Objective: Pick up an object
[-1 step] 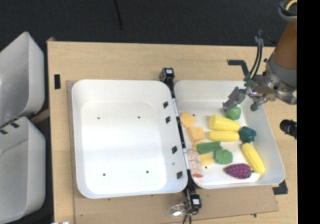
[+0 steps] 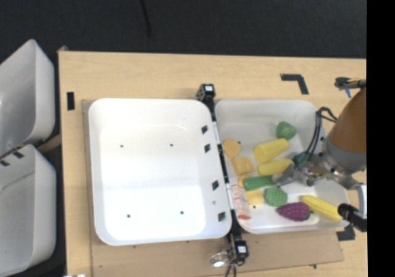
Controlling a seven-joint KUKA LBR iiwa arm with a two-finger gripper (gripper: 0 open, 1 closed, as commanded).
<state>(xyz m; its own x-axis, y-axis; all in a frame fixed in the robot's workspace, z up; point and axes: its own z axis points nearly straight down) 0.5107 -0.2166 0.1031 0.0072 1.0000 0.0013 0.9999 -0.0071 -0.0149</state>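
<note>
The arm [image 2: 350, 131] enters from the right and its upper part is cut off by the frame edge. The gripper [image 2: 295, 173] is low in the right bin [image 2: 259, 109], dark and blurred among cables; whether it grips anything, I cannot tell. It sits just beside the yellow pieces [image 2: 271, 149] and the green block [image 2: 258, 182]. Near them lie a green ball [image 2: 285, 129], a bumpy green piece [image 2: 275, 196], a purple piece [image 2: 293, 211] and a yellow corn [image 2: 321, 206] close to the front rim. The toys are crowded in the middle and the front. The left bin [image 2: 154, 171] offers wide open floor
</note>
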